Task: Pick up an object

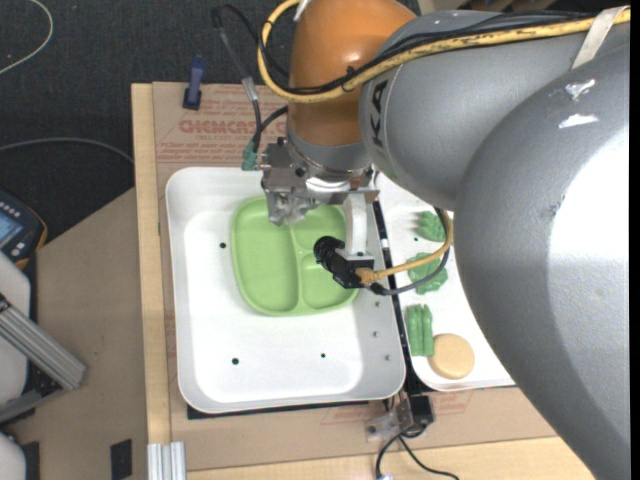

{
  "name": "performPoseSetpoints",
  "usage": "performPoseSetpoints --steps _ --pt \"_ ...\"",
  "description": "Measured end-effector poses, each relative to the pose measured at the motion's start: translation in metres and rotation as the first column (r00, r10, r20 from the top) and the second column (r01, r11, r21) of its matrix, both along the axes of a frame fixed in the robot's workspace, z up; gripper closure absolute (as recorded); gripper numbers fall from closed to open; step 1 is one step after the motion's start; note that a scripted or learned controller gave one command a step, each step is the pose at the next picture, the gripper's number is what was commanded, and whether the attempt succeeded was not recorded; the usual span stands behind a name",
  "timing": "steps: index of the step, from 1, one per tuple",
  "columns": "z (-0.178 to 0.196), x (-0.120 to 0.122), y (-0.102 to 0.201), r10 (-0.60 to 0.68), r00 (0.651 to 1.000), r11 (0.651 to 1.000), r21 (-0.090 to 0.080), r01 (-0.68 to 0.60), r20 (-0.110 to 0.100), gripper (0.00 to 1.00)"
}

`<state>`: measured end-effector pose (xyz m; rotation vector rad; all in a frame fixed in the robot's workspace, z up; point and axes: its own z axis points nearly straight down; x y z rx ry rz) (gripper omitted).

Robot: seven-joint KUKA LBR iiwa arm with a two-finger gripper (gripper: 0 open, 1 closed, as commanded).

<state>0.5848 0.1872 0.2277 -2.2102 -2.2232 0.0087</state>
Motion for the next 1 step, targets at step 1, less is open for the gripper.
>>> performPoseSetpoints --steps 1 --pt "-0.0077 -0.0791 -0.089 -0.015 1.0 1.0 -0.003 0.015 -0.002 1.0"
